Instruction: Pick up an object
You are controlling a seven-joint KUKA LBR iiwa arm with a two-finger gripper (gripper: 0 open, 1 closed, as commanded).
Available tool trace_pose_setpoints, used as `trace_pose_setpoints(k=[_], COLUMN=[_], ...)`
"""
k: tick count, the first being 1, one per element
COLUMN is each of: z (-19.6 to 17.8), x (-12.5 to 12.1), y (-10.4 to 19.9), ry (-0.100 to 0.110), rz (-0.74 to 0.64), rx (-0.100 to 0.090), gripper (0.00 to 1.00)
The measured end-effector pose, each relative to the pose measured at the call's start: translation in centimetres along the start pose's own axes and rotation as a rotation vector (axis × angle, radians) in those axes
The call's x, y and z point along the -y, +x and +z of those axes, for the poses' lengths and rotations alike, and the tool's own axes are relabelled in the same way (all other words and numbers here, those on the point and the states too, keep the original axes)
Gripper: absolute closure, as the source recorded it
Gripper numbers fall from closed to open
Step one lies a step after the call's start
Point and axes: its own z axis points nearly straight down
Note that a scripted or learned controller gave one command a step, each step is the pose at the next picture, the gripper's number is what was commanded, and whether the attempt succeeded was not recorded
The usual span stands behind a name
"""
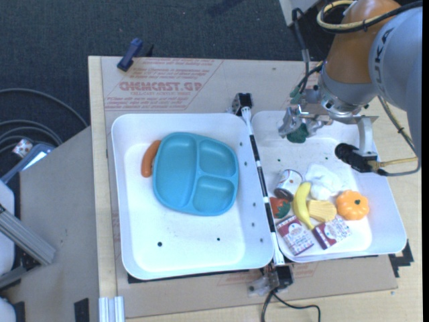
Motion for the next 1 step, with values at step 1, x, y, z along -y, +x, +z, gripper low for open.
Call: trace_pose_setpoints(k=[1], z=[-2.41], x=[3.55], y=[5.89], ry=[0.004], rz=[0.001], rx=[-0.001], gripper=[1.00])
